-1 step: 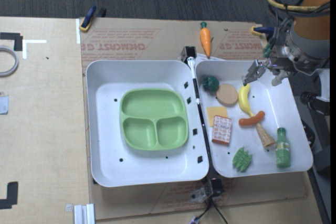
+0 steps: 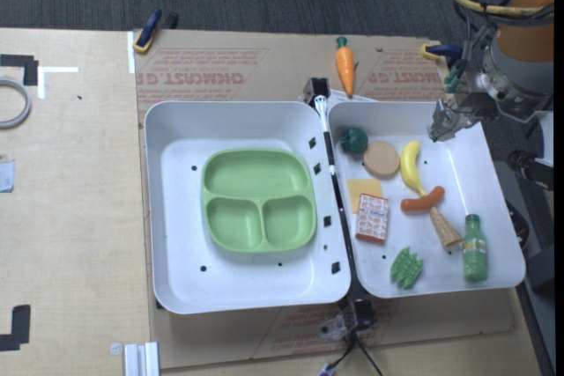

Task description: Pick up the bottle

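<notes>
A small green bottle lies in the right bin, close to its near right corner, with its neck pointing away from the camera. My gripper hangs over the far right corner of that bin, well apart from the bottle, which is further toward the camera. Nothing shows between the dark fingers.
The right bin also holds a banana, a sausage, an ice cream cone, a round biscuit, a cheese slice, a red box, and green vegetables. A green divided plate sits in the left bin. A carrot lies behind the bins.
</notes>
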Controlling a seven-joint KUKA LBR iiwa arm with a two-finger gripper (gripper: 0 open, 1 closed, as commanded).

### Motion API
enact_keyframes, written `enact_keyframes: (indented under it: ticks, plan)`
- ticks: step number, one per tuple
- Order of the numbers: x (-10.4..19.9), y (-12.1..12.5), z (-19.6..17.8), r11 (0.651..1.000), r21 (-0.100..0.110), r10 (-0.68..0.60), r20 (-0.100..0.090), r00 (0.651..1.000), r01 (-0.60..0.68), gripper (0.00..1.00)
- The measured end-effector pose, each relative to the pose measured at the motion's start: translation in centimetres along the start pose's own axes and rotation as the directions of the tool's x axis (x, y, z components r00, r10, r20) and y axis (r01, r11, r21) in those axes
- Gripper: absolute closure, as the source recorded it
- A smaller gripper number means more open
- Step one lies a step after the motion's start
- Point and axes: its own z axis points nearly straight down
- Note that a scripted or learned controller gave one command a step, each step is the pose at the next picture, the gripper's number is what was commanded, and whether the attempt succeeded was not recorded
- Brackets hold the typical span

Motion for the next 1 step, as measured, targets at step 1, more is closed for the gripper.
enact_keyframes:
  ticks: [1]
  plan:
    - [-10.09,-8.73,-1.12,0.994,0.001,0.107,-0.001,0.994,-0.107,1.00]
